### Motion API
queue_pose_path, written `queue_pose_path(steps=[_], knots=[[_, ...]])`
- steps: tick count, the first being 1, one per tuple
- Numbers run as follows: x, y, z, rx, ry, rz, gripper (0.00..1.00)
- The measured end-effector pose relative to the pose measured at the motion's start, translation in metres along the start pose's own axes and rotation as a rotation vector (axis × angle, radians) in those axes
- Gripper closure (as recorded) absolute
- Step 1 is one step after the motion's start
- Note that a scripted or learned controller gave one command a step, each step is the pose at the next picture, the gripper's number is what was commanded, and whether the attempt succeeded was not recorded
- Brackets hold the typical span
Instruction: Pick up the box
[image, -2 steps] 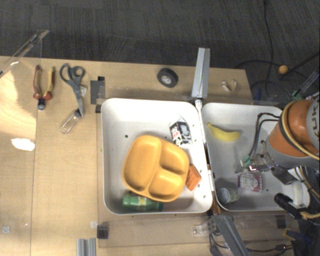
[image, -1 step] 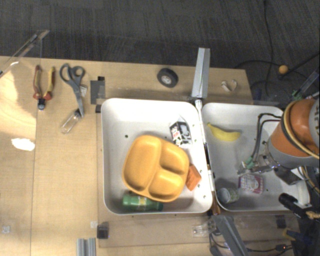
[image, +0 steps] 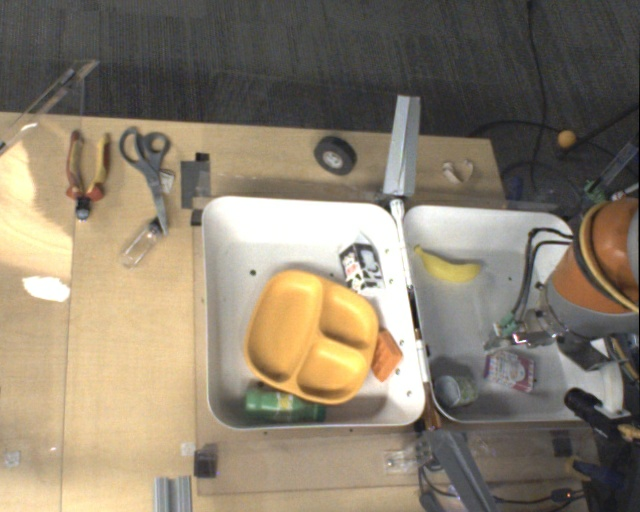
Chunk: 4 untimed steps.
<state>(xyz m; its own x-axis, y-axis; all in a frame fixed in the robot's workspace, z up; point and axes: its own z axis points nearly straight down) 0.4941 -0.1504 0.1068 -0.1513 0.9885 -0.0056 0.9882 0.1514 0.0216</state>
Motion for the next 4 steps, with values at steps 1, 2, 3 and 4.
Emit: queue_pose_path(steps=[1,2,3,4], knots=[[0.019,-0.002,-0.006,0.016,0.004,0.068,0.00],[0.000,-0.001,0.016,0.002,-0.001,0.022,0.00],[-0.029,-0.010,-0.013,0.016,0.003,0.001,0.00],[-0.054,-0.012,0.017,0.010,0.003,-0.047,0.00]])
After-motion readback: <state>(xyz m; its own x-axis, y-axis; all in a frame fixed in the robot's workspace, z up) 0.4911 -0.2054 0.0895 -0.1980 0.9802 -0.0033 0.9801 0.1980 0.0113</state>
